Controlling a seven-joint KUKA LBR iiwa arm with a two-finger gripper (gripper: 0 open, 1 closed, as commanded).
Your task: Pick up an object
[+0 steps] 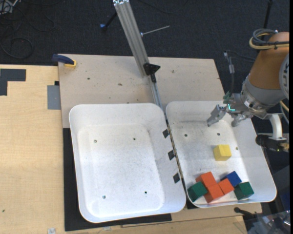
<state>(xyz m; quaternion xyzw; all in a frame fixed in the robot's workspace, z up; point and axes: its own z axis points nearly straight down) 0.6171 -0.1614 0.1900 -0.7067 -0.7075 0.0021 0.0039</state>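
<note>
The right bin [185,112] holds a yellow block [222,152] near its middle. At its near end lies a cluster: an orange block [211,184], a smaller orange block [225,185], a blue block [233,178] and two green blocks [198,191] [243,190]. My gripper [226,117] hangs above the far right part of this bin, its two fingers spread apart with nothing between them. It is apart from the yellow block, which lies a little nearer to the camera.
The left bin [83,116] stands beside the right one, with black clips [171,154] along the shared edge. A slanted metal rail [135,38] rises behind the bins. A blue and yellow clamp [64,60] sits at the bench's far left corner.
</note>
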